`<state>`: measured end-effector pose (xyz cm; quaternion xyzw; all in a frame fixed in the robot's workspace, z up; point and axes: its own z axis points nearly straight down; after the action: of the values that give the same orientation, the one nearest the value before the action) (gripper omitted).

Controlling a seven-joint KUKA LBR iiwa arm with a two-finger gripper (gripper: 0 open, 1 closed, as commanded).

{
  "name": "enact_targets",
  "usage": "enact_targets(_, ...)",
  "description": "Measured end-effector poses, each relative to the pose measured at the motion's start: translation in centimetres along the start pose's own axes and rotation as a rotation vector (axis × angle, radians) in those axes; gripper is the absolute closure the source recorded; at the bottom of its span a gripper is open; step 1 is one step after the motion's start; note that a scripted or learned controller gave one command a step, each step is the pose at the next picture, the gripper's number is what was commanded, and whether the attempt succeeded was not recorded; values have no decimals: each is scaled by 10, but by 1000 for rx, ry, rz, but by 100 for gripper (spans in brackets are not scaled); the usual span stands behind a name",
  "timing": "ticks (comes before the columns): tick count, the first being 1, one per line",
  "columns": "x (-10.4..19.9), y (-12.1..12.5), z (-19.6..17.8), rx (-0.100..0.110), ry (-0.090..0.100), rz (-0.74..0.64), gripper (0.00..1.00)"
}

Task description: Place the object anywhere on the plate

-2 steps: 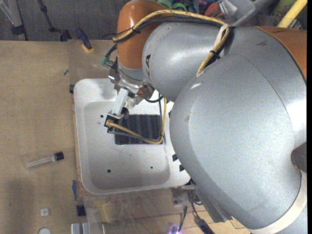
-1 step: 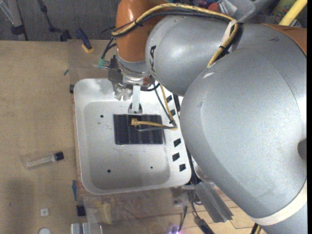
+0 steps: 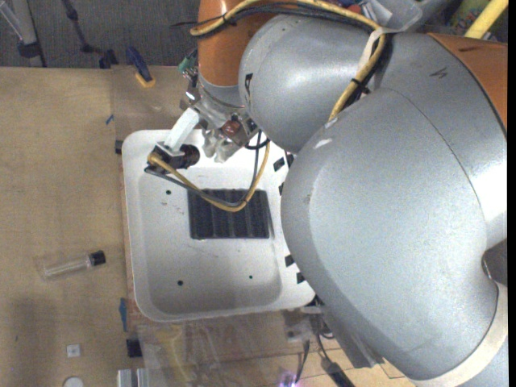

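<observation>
Dark ribbed slab (image 3: 230, 214) is the one sizeable thing lying in the white bin (image 3: 133, 216). It sits flat at the middle of the floor, so you should treat it as the task's thing, though whether it serves as the object or as the plate you cannot settle from here. It lies square to the bin walls with bare floor on every side, which looks like a deliberate, reachable placing with room to come down on it from above. The gripper (image 3: 216, 142) hangs over the bin's back wall, at about 12 o'clock from the slab and apart from it. You cannot tell whether it is spread or pressed together, and nothing can be seen pinched in it. A white bracket with a black tip (image 3: 179, 150) juts from the wrist toward 10 o'clock. A yellow cable (image 3: 235, 203) loops down from it and crosses the slab's upper edge, so judge it a snag risk on any descent. The grey arm (image 3: 387, 200) swells in from 3 o'clock and hides the bin's right side and whatever lies beyond it. On the bench (image 3: 56, 176), at 9 o'clock and well apart from the bin, a small clear vial with a black cap (image 3: 74, 263) lies on its side. A blue clamp (image 3: 142, 69) sits at 11 o'clock.
</observation>
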<state>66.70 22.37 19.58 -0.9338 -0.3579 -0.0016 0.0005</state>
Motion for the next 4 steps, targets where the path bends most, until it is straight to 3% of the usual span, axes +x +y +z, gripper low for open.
enact_targets(1, -5, -4, 94, 0, 0, 362, 100)
enact_targets(2, -50, -46, 39, 3, -8, 72, 100)
enact_targets(3, -29, -29, -16, 2, -6, -186, 100)
enact_targets(4, -8, -9, 100, -1, -2, 11, 100)
